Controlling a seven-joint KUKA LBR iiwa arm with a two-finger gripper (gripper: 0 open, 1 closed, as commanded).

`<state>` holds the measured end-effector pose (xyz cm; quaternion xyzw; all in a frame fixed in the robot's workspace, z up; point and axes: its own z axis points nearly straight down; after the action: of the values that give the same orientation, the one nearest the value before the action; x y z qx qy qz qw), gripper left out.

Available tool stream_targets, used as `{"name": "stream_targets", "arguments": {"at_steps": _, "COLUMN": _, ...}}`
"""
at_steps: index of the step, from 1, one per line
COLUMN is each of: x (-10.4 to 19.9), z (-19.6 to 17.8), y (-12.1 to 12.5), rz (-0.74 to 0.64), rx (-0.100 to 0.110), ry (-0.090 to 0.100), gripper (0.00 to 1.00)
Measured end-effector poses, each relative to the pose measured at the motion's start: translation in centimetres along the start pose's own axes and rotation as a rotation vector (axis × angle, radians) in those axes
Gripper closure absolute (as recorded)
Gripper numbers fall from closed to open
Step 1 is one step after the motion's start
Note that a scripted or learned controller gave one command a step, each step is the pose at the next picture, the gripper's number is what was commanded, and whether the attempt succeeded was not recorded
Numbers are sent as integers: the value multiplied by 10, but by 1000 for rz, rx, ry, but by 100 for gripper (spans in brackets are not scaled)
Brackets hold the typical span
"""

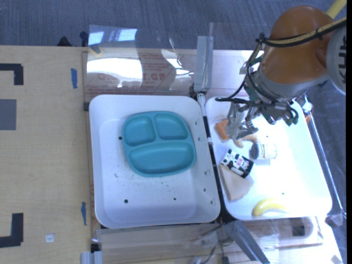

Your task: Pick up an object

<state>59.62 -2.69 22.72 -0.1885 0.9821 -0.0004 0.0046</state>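
My gripper hangs low over the back left part of the right bin. It is open, and its two grey fingers point down with nothing clearly between them. An orange piece lies just left of the fingers. A small tan item sits at the fingertips, and a white cylinder lies just to the right. In front of the gripper are a black-and-white box, a beige wedge and a yellow banana. The arm's orange band hides the bin's back right corner.
The left bin holds a teal divided plate. A raised wall separates the two bins. A clear plastic panel stands behind the left bin. A wooden bench top extends to the left.
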Motion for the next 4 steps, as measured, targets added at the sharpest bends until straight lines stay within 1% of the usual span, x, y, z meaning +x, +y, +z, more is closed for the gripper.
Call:
{"name": "stream_targets", "arguments": {"at_steps": 1, "x": 39, "z": 42, "y": 72, "rz": 509, "rx": -2, "ry": 8, "gripper": 100}}
{"name": "stream_targets", "arguments": {"at_steps": 2, "x": 73, "z": 25, "y": 129, "rz": -55, "rx": -3, "ry": 5, "gripper": 100}}
{"name": "stream_targets", "arguments": {"at_steps": 3, "x": 14, "z": -28, "y": 195, "rz": -379, "rx": -4, "ry": -3, "gripper": 100}}
{"name": "stream_targets", "arguments": {"at_steps": 4, "x": 20, "z": -31, "y": 243, "rz": -672, "rx": -5, "ry": -2, "gripper": 100}}
